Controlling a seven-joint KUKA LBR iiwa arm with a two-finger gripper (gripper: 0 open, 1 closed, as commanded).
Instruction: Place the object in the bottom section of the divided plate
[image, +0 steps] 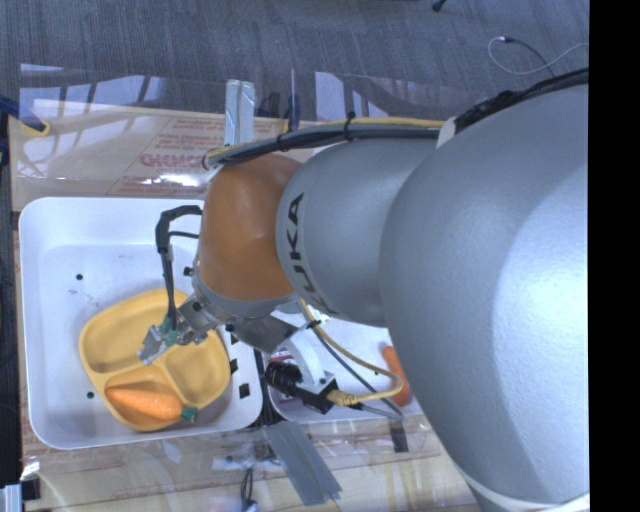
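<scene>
The carrot (145, 403) was seen lying in the bottom section of the yellow divided plate (110, 335), inside the left bin (60, 250). The pincer (160, 340) was poised above the plate; whether it was apart or together could not be told.

The arm (420, 260) blocks the frame's right half. The left bin (50, 300) lies open at upper left; the yellow divided plate (110, 345) fills its lower part.
</scene>
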